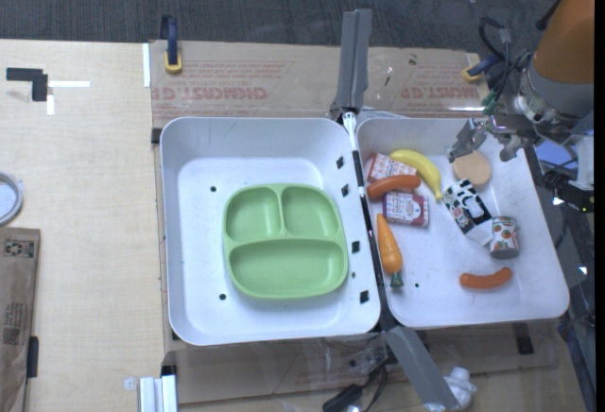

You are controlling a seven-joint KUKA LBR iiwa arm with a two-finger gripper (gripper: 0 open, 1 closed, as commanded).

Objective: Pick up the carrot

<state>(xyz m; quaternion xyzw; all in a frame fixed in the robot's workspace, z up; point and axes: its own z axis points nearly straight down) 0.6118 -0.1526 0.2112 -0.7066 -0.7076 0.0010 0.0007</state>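
The carrot (388, 248), orange with a small green tip, lies in the right bin (539, 301) against its left wall, pointing front to back. My gripper (486, 144) hangs over the bin's back right part, well to the right of and behind the carrot. Its fingers are spread open with nothing between them, just above a round tan piece (474, 172).
A banana (422, 166), a red sausage (392, 184) and two red packets (407, 210) lie just behind the carrot. A black-and-white carton (466, 206), a small can (504, 237) and another sausage (486, 280) lie to its right. The left bin (189, 306) holds a green divided plate (284, 240).
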